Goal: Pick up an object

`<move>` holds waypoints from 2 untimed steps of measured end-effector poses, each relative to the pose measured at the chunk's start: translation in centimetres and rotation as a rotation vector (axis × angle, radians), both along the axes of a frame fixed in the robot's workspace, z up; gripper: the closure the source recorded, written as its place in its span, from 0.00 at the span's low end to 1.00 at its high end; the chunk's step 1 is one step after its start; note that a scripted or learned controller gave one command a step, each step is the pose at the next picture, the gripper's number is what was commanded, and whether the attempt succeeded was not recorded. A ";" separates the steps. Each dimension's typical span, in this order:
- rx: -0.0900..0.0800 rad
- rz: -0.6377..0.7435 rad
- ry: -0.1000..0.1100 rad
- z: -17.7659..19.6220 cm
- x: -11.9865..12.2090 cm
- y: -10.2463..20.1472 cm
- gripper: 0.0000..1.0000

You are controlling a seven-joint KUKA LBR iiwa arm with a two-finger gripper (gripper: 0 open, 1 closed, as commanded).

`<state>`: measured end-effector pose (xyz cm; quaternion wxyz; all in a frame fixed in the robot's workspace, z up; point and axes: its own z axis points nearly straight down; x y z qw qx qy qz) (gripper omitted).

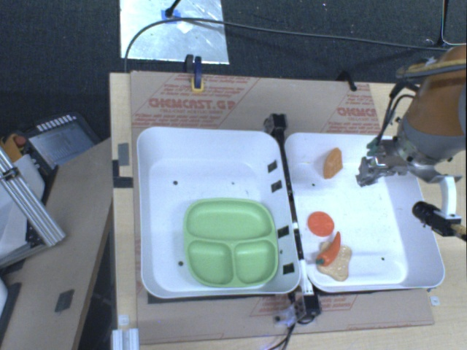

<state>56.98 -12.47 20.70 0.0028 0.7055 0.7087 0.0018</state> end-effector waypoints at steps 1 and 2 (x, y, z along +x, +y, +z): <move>0.002 0.005 0.003 1.4 0.4 5.5 1.00; 0.003 0.005 0.004 2.5 0.5 10.8 1.00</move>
